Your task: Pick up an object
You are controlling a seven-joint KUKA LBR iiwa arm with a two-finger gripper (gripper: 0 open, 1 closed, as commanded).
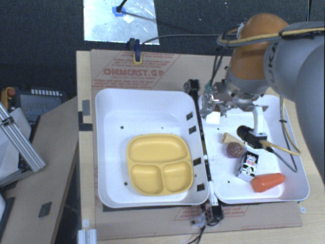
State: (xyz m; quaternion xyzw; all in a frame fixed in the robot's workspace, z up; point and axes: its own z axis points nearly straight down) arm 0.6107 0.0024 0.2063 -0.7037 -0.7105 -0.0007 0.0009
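Orange carrot (267, 182), lying flat near the front of the right bin (264, 198), is one of four small things any of which would serve as the object. Just beside its blunt end stands a black-and-white carton (248, 166) (cow-patterned, by the look of it). Close behind the carton is a dark reddish ball (234, 149), and a pale wedge (230, 138) appears to touch the ball's far side. All four rest on the bin floor, and none is lifted.

The pincer (210, 105) hangs over the far left corner of the same bin, close to the wall it shares with the left bin (117, 116), and is set apart from the cluster. Whether it is apart or together cannot be told from this angle, because the wrist hides it. Nothing can be seen held in it.

Outward from there, the left bin holds a yellow three-part tray (160, 164), and both bins sit on the bench (84, 80).

As I judge it, the task is at its start. The pick is not yet made, so the reach to one of the things, the closing and the lift all remain.
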